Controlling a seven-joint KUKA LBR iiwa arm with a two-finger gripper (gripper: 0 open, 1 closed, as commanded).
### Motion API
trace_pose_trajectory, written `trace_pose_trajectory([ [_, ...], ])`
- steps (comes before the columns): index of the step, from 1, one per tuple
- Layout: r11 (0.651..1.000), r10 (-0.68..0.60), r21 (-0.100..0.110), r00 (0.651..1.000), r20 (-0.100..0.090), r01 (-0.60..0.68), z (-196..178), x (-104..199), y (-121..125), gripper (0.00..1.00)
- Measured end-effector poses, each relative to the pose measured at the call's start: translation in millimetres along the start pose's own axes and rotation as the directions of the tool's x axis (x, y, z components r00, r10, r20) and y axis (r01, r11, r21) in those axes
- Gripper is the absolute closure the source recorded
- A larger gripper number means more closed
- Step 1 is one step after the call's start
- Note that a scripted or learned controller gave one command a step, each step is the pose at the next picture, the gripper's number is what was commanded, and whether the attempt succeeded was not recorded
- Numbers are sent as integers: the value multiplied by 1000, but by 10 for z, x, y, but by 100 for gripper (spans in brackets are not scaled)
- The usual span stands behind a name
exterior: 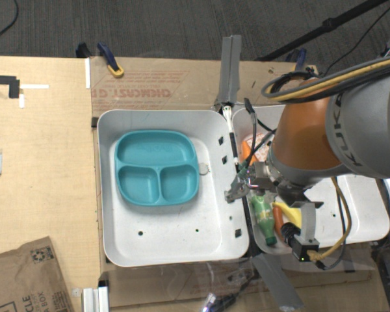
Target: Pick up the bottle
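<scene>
Nearest the camera's foot of the view, the green bottle [262, 214] lies in the right bin [367, 220], hard against that bin's left wall, a yellow item [287, 212] just beside it. Right above it, the gripper [252, 186] hangs low under the arm's orange band [305, 138]; how far it's spread, can't tell. Further left, the left bin [162, 242] carries a teal divided plate [157, 168].
</scene>
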State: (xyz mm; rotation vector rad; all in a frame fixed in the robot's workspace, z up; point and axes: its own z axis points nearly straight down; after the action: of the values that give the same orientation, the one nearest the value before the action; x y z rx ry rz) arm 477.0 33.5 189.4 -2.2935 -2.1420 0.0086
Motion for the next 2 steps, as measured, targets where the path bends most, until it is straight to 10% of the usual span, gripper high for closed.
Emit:
trace_pose_trajectory([
  [1, 980, 199, -2, 980, -1, -199, 223, -1523, 105, 0],
  [2, 846, 534, -2, 846, -2, -534, -7, -792, 62, 0],
])
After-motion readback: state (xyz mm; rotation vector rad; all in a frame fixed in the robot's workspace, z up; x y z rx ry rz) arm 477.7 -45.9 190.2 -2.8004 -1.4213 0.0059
